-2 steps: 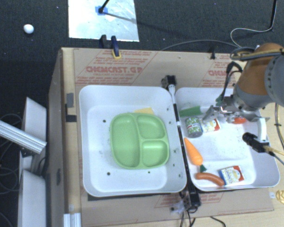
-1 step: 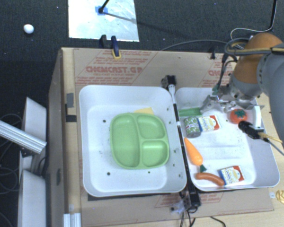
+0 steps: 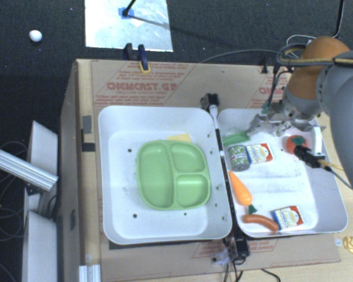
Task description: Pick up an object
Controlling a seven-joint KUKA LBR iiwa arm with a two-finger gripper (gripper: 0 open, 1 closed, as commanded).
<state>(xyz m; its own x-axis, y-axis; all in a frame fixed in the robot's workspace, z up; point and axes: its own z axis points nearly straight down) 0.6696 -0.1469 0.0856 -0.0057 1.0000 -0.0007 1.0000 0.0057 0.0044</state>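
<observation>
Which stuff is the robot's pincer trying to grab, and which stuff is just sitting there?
For the job:
pincer
carrot
sausage
can
two small packets
red toy

Just lying about:
green divided plate
yellow piece behind it
white ball

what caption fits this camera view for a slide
Grey KUKA arm's gripper over the right white bin of toy food; green divided plate in the left bin.

A pale green divided plate (image 3: 173, 175) sits in a white bin (image 3: 115, 131); the carrot (image 3: 240, 188) is orange, the sausage (image 3: 260, 221) reddish-brown.
</observation>
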